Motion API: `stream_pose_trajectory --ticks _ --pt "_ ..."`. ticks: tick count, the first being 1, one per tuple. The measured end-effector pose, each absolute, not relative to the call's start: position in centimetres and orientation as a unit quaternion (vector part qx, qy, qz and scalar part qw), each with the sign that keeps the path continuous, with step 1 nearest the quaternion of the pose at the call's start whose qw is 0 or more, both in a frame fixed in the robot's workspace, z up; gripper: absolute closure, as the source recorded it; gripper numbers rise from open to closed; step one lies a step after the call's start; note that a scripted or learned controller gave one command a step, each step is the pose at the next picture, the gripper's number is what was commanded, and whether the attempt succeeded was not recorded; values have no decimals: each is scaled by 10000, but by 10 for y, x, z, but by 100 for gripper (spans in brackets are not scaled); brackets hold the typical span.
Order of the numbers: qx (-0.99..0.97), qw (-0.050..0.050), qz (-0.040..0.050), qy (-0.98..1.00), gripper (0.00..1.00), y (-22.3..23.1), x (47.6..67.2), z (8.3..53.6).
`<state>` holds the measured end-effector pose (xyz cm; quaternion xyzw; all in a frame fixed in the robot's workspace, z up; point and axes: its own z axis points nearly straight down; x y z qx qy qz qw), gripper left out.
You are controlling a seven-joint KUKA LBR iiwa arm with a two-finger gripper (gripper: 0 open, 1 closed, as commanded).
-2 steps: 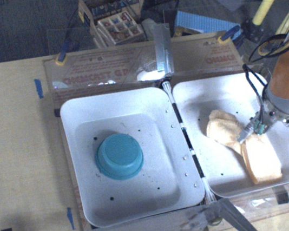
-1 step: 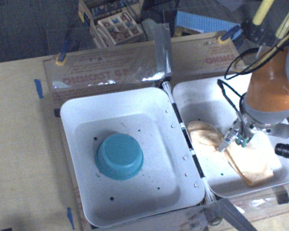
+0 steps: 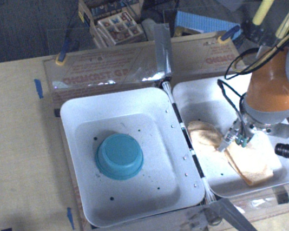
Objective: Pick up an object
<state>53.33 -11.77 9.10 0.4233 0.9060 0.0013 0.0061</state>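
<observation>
The grey arm reaches in from the right, its gripper [image 3: 235, 139] pointed down-left.

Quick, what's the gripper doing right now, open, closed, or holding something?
Gripper: down in the right bin, over the tan cloth; whether it grips anything cannot be told.

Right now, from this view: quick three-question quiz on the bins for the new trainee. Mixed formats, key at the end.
1. True or false: the blue bowl lies in the left bin.
2. Which bin is the gripper over? A) left B) right
3. Fill in: the tan pieces beside the gripper lie in the ____ bin.

Key
1. True.
2. B, the right bin.
3. Right.
</observation>
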Motion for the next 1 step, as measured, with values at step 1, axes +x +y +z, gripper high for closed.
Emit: stream_pose_trajectory --ticks 1 --pt "3084 91 8 9512 0 -108 568 91"
